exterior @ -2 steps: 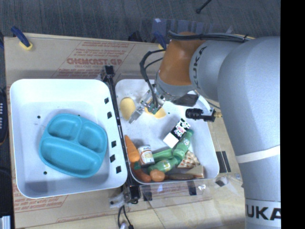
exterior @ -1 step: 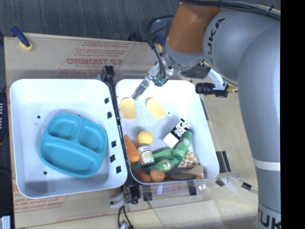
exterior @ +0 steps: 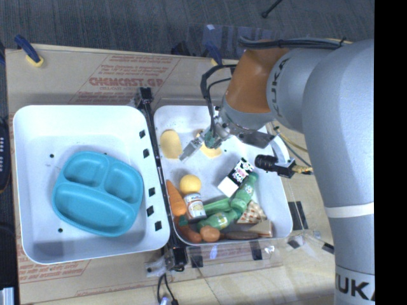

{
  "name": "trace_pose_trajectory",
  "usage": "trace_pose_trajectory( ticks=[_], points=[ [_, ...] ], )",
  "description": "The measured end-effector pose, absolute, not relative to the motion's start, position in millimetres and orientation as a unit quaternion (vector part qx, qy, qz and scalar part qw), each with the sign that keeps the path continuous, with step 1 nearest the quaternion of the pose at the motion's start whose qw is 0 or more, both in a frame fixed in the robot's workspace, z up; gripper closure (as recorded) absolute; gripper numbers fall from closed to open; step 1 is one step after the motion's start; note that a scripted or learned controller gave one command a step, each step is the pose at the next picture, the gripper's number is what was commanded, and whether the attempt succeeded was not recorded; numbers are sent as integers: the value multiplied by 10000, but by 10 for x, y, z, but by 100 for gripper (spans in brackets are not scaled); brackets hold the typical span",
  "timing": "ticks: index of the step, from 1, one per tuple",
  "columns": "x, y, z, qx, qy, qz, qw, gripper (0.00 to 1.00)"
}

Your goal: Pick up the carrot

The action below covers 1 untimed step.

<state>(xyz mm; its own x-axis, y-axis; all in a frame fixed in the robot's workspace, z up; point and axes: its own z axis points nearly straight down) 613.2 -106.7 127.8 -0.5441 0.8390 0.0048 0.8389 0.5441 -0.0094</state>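
The jaws hang open and empty over the right bin (exterior: 206, 170); the carrot (exterior: 177, 198) lies nearby against its left wall.

Setting was a robotics lab test cell. Evidence: a grey arm (exterior: 331, 107) lettered KUKA reached over a worktop (exterior: 82, 68) faced with brown sheet printed CHEMCAST GP. A left bin (exterior: 38, 116) and a right bin (exterior: 191, 112) sat side by side. A blue clamp (exterior: 28, 51) gripped the worktop's corner. Dark carpet (exterior: 127, 11) lay beyond.
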Motion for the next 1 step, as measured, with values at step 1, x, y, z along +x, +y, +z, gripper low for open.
trace_pose_trajectory(
  ticks=[1],
  points=[
    [5616, -1009, 904, -4546, -8907, 21, 42, 0]
  ],
)
